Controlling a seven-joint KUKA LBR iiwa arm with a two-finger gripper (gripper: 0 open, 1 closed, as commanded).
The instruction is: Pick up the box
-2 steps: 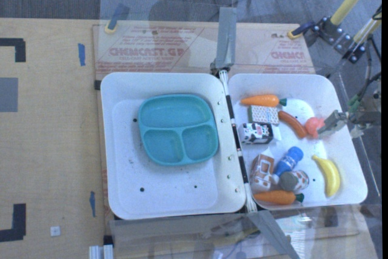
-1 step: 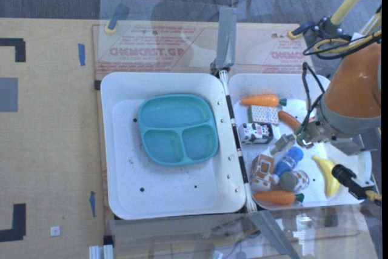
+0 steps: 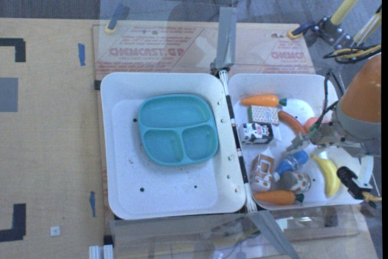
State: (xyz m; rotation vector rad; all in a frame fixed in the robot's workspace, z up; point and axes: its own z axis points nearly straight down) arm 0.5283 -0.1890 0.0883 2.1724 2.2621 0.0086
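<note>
The box (image 3: 263,170), brown and white with a printed face, lies in the lower middle of the right bin (image 3: 285,78), a little tilted. Just beside it on the right is a blue bottle (image 3: 293,163), and below it lies an orange carrot (image 3: 277,196). Above it sits a small black-and-white carton (image 3: 256,133), and higher a patterned packet (image 3: 265,114) under a second carrot (image 3: 260,100). A yellow banana (image 3: 328,174) lies near the right wall. The left bin (image 3: 118,148) holds a teal divided plate (image 3: 179,129).

The hand (image 3: 308,140) hangs over the right part of the right bin, apart from the box; whether it is spread or pressed together I cannot tell.

The risk, I think, is the crowding: a descent may catch the bottle or the carton instead, or push the box against the carrot.
</note>
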